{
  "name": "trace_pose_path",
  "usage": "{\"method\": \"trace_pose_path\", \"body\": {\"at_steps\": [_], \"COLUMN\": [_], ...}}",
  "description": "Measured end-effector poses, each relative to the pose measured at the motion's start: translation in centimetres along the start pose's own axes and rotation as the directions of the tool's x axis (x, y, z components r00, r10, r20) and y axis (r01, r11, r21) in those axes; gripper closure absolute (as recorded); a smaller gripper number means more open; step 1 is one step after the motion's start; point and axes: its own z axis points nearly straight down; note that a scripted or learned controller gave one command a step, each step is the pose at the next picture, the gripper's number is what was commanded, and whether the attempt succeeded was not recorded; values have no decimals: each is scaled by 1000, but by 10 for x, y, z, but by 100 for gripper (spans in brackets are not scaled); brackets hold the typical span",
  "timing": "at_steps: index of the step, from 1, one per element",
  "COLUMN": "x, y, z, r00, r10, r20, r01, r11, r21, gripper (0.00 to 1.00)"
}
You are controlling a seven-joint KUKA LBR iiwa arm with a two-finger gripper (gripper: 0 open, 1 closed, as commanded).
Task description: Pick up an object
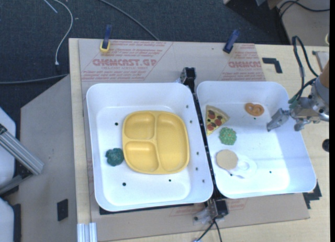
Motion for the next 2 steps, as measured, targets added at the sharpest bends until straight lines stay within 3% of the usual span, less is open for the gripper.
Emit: {"method": "trace_pose_path", "body": {"at_steps": [1,2], "x": [1,3], "y": [4,6], "z": [-8,35], "r00": [1000,1000], "r10": [-4,-4], "r20": [4,2], "r01": [4,4], "r11": [1000,1000], "r21": [-14,-9], "gripper": [0,0]}}
